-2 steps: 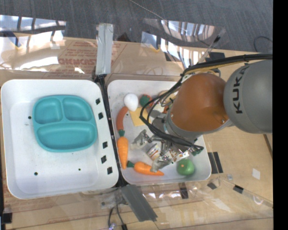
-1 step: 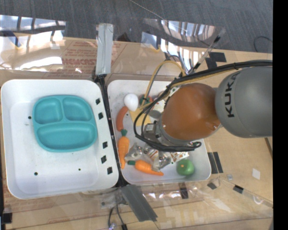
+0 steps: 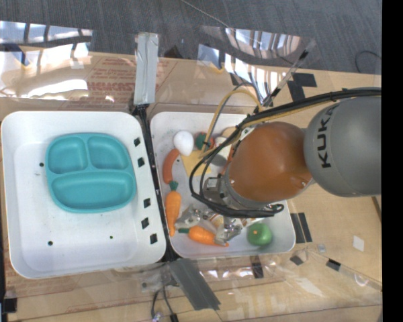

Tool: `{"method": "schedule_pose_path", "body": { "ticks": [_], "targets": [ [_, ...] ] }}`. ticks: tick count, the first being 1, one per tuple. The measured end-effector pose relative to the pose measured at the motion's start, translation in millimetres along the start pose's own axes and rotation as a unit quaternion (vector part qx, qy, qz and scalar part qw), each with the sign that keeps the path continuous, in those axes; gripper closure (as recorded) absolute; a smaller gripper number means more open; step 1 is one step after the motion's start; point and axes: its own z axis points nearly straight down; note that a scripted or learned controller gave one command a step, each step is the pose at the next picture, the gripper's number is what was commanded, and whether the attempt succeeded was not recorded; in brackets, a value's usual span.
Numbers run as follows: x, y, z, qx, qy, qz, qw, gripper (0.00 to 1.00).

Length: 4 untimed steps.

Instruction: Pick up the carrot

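Camera view, right bin [image 3: 162, 180], taken as landmark. Carrot [image 3: 173, 210]: orange, green top, lying lengthwise against the bin's left wall, about midway to the near end, tip pointing toward the near edge. A second carrot-like orange piece [image 3: 203, 235] with a green end lies along the bin's near side, just right of the first and beside the metal of the gripper. An orange-red oblong item [image 3: 169, 166] sits farther up the same left wall, above the carrot. White egg-shaped item [image 3: 183, 141]: upper left part of the bin, with a small dark green item [image 3: 201, 140] just to its right. Green round fruit, apple-like [image 3: 258, 234]: near right corner of the bin. Left bin [image 3: 20, 200]: adjoining, holds a teal divided plate [image 3: 89, 172] with three compartments.

Arm [image 3: 336, 149]: grey, enters from the right, bent down over the right bin; its orange band [image 3: 269, 163] covers the bin's middle and hides the floor there. Black and yellow cables [image 3: 218, 123] loop over the bin's upper half.

Gripper [image 3: 211, 221]: metal parts show below the orange band, low in the bin, between the carrot and the green fruit, close by the second orange piece. How wide it stands cannot be told; nothing is seen held in it. The carrot at the wall lies apart from it.
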Motion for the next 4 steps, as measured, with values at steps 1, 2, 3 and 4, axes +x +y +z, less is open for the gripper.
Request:
{"method": "schedule_pose_path", "body": {
  "ticks": [1,2,3,4],
  "targets": [
    [-4,2,0,0.002,-0.002,-0.125,0.9921,0.00],
    [1,0,1,0.001,-0.004,-0.302,0.9533,0.00],
    [-16,-9,8,-0.007,-0.003,-0.347,0.9378,0.00],
    [-19,-8,-1,-0.007,-0.004,-0.349,0.9370,1.00]
  ]
}}
